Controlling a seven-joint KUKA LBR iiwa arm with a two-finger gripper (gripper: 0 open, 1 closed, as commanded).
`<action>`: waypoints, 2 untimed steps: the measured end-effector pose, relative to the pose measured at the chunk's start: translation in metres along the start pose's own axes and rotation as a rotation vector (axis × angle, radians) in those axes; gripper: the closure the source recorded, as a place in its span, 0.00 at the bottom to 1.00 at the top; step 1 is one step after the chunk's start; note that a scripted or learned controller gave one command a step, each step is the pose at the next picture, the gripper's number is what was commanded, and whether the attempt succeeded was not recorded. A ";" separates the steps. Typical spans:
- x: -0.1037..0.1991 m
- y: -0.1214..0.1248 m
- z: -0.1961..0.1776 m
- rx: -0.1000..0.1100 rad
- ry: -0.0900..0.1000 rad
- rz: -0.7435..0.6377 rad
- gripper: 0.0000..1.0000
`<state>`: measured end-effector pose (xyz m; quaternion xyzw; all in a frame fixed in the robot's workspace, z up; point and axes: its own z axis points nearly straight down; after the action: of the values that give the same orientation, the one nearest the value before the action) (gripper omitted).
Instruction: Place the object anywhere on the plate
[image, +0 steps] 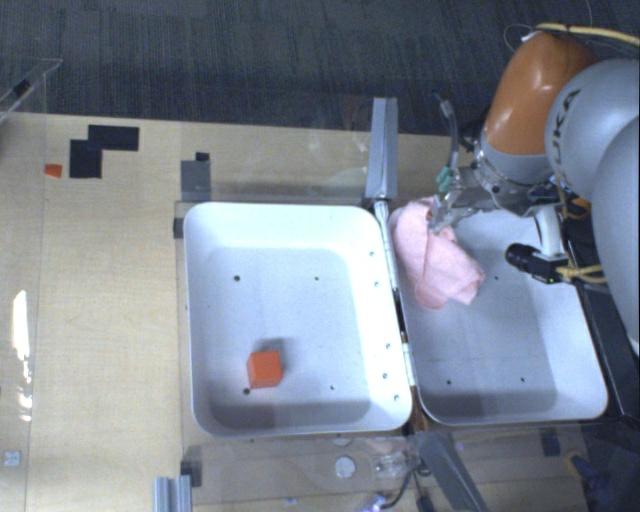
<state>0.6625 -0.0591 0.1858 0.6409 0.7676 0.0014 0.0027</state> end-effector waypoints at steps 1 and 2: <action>0.001 0.002 -0.040 -0.003 0.000 -0.009 1.00; 0.061 -0.008 -0.040 -0.003 0.001 -0.412 1.00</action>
<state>0.6435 -0.0002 0.2258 0.4703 0.8825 0.0022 0.0036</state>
